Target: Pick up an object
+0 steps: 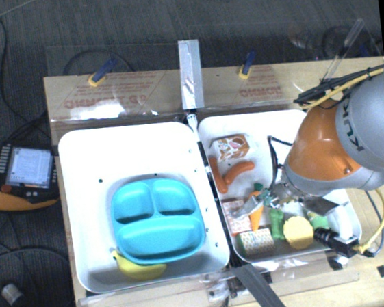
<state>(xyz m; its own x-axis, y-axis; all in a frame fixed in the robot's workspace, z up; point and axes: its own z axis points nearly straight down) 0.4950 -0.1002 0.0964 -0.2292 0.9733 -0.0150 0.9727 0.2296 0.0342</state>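
We look down on two shallow white bins side by side on a bench. In the right bin (212, 181) a cluster of small objects lies toward the near half: a green bottle-shaped toy (276, 223) stands beside a pale yellow rounded block (298, 232), with a small printed box (257, 241) just to their left and a flat red-and-white packet (236, 216) beyond it. Farther back lie an orange sausage-shaped toy (235, 173) and, touching its far side, a brown-and-white printed pouch (231, 149).

We see the grey arm with its orange band (319, 152) reach in from the right and bend down over the right bin's middle. The gripper (269, 199) hangs just above the green toy and an orange carrot-like piece (254, 204), in the thick of the clutter. We cannot tell whether its jaws are released or clenched, because the wrist hides them. A black part of the arm's hardware (333, 239) lies along the bin's near right side.

The left bin (83, 162) holds a light blue divided plastic tray (158, 218), with a yellow banana-shaped toy (139, 267) tucked under its near edge. We see bare white floor around the tray on its far and left sides. The right bin has open floor only at its far right corner.
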